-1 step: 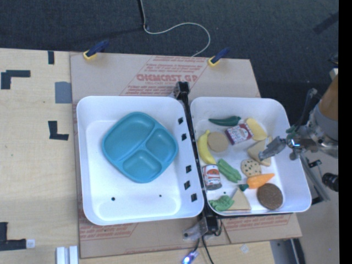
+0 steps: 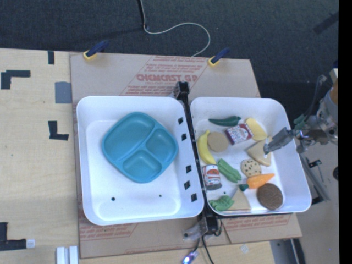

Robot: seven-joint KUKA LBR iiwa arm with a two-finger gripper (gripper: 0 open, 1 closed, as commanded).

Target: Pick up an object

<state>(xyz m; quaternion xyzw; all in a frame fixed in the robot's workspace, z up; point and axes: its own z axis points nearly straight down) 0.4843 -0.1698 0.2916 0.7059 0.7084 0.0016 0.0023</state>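
In the right bin [image 2: 286, 114], the near edge holds a brown round cookie [image 2: 270, 196], a sandwich wedge [image 2: 239, 202] and a small can [image 2: 212, 176]. Farther back lie a carrot [image 2: 258, 181], a banana [image 2: 205, 147], a green pepper [image 2: 225, 120] and a lemon [image 2: 256, 128]. The end effector [image 2: 276, 140] hangs at the bin's right side, over a cheese wedge [image 2: 259, 155]; I cannot tell how it is set. The left bin [image 2: 88, 114] holds a blue divided plate [image 2: 140, 146].

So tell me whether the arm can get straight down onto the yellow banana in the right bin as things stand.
Probably yes. The curved yellow banana lies open from above by the right bin's left wall, nothing on top. The tool hangs over the same bin, though a round tan piece beside the banana crowds one side.
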